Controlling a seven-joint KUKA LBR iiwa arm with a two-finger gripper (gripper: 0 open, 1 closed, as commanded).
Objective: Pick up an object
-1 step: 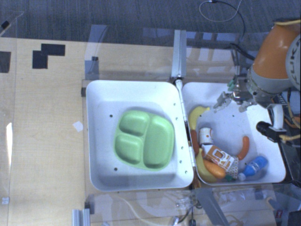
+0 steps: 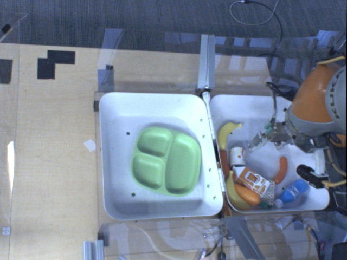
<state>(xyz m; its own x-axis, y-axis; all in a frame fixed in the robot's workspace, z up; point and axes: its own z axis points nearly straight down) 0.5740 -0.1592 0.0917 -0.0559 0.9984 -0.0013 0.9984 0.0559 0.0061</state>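
**Over the right bin, the arm gets ready to pick**

On the tabletop (image 2: 54, 145) sit two white bins. The left bin (image 2: 116, 199) holds a big green tray (image 2: 167, 160) with three parts. The right bin (image 2: 320, 199) holds the small things. The grey and orange arm (image 2: 320, 99) hangs above them. Its claw (image 2: 265, 136) points down at a bare spot, near the top banana (image 2: 227, 132) and the sausage (image 2: 281, 169). I cannot tell how the claw is set.

I think nothing is picked yet. Next, the claw needs to drop onto one thing, maybe the sausage, and close on it. The snack box (image 2: 255, 182), second banana (image 2: 234, 190) and blue bottle (image 2: 294, 192) lie close together, so that is harder.
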